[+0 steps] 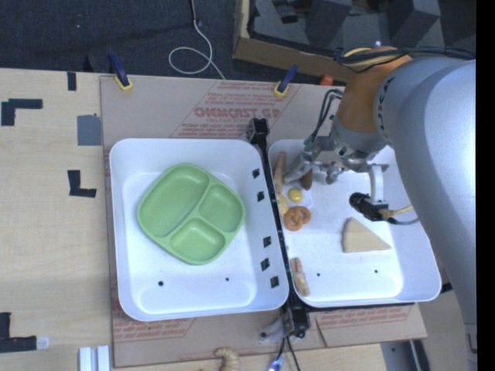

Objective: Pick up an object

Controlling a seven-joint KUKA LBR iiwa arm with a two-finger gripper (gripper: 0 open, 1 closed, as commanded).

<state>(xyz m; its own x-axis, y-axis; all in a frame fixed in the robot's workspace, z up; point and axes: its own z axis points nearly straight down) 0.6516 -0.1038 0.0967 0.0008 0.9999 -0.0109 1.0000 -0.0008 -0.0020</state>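
The tool hangs low over the far left part of the right bin, at the end of the grey arm that covers that bin's right side. Whether the tool is apart or together cannot be told from this angle, and nothing can be seen held in it.

A dark brown piece lies right at the tool's tip, though contact is unclear. Close around it are a tan stick along the bin's left wall, a small yellow piece just in front, and a brown ring-shaped pretzel in front of that. A pale wedge sits apart toward the middle, and a small tan bit lies by the left wall near the front.

The left bin holds a green divided plate. Both bins rest on a cardboard sheet laid on the wooden surface.
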